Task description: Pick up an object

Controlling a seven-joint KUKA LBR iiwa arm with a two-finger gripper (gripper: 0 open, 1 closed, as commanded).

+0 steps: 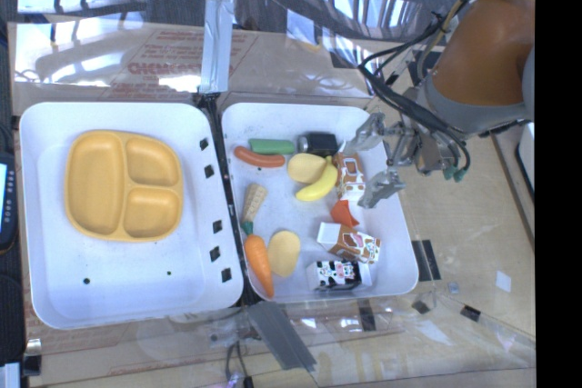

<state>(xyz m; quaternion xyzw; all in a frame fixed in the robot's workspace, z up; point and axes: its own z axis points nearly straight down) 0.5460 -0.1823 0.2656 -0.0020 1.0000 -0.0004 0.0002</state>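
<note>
The right bin holds several toy foods: a green piece, a red sausage, a black block, a lemon, a banana, a corn cob, a carrot, a pale potato and small printed cartons. My gripper hangs over the bin's right edge, next to the upper carton. Its two fingers stand apart, open, with nothing between them.
The left bin bears a yellow divided plate. A cardboard sheet lies behind both bins. The arm's orange band and cables hang at the upper right.
</note>
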